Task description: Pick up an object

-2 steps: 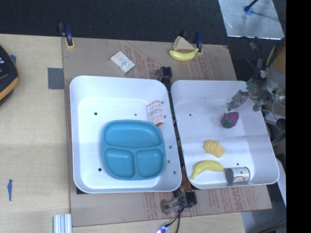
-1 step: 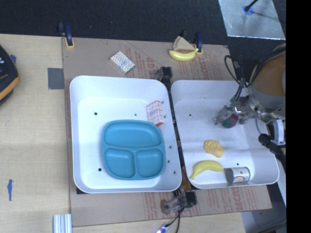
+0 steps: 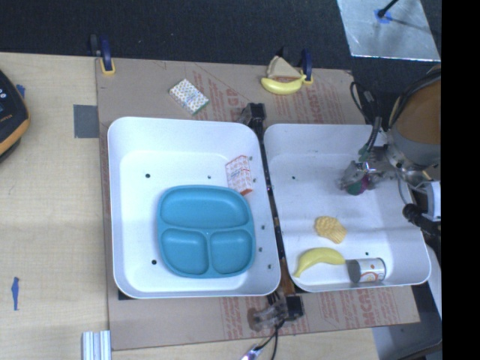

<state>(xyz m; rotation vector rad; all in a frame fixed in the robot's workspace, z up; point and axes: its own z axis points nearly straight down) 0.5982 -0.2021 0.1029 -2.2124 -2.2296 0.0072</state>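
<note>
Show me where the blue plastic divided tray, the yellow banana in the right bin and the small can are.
Blue plastic divided tray (image 3: 205, 229): camera view, centre ridge.
Yellow banana in the right bin (image 3: 319, 259): camera view, mid-curve.
Small can (image 3: 367, 270): camera view, side of its body.

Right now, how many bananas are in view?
2. One banana lies in the right bin, near its front edge beside a can; the other banana sits on the cardboard behind the bins.

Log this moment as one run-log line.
end effector: low in right bin, upper area | holding: not visible | right bin: banana, can, yellow lump | left bin: blue tray
</note>
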